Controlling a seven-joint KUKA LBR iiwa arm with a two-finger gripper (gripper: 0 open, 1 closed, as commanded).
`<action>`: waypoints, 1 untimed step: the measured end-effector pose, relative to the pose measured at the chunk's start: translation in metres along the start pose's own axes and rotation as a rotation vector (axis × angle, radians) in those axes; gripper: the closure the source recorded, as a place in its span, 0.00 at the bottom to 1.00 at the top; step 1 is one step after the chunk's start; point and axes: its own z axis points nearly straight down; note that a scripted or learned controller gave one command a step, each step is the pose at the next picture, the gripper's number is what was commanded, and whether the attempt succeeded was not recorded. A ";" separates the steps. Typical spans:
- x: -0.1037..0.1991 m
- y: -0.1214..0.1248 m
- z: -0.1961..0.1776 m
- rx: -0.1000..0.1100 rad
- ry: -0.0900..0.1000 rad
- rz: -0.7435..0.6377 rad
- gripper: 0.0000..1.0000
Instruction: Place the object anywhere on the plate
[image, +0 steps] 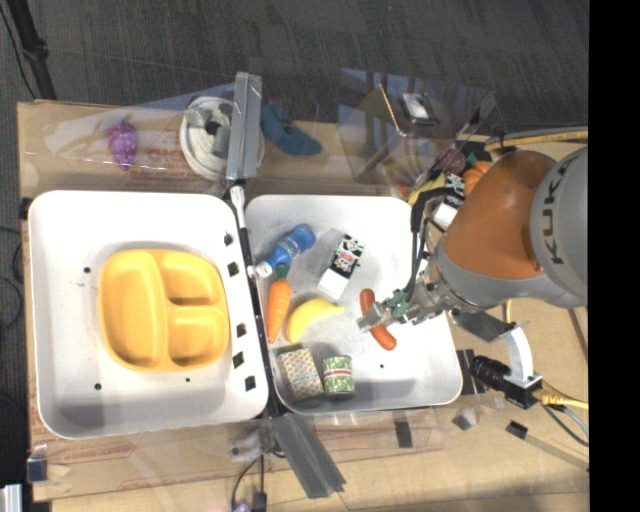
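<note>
The jaws hang low in the right bin (430, 385), their spread impossible to tell, right at the hot dog (378, 320), probably because it is the intended pick, with the yellow plate (165, 305) well away in the other bin.

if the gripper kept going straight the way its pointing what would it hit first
The gripper points toward the view's left, right at the red sausage. Going on, the yellow lemon looks next, then the carrot, though height above the bin is unclear.

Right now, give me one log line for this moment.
arm: over right bin | gripper: at sausage, grasp unclear | plate: left bin, nothing on it | status: placement not yet done
</note>
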 end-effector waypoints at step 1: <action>0.046 0.076 -0.016 0.002 0.002 0.005 1.00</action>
